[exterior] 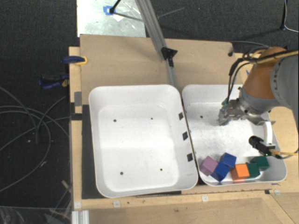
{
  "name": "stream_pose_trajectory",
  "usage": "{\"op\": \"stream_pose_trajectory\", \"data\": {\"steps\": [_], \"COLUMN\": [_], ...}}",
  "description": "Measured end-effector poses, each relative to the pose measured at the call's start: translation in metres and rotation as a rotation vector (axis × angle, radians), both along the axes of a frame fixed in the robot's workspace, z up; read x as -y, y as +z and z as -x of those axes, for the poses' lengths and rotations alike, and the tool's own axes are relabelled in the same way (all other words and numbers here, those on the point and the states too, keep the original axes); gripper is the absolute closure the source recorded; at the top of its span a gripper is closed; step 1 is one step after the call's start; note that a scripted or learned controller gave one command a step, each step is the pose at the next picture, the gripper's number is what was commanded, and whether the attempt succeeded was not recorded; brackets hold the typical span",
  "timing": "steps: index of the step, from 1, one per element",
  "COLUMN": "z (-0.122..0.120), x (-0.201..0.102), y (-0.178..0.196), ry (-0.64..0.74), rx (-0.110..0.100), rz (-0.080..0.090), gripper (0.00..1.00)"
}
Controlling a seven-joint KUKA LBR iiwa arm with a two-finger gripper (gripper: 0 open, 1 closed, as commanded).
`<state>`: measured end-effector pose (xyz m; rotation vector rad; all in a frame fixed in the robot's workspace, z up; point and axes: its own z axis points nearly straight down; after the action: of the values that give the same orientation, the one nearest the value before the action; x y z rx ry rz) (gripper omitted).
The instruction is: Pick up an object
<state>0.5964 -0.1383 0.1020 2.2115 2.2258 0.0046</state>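
Nothing lifted yet. Pincer (226,116) low at right bin's (205,97) twelve o'clock, grip state impossible to tell. Blocks (229,167) untouched at six o'clock; reach, grasp, lift remain.

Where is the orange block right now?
The orange block sits in the right bin, at its near edge, between the blue block and the green block.
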Motion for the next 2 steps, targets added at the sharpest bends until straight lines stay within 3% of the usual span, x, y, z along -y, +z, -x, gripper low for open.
{"op": "stream_pose_trajectory", "data": {"steps": [2], "z": [-0.002], "x": [0.0], "y": [0.022], "ry": [0.005], "rx": [0.006], "rz": [0.0], "gripper": [1.0]}}
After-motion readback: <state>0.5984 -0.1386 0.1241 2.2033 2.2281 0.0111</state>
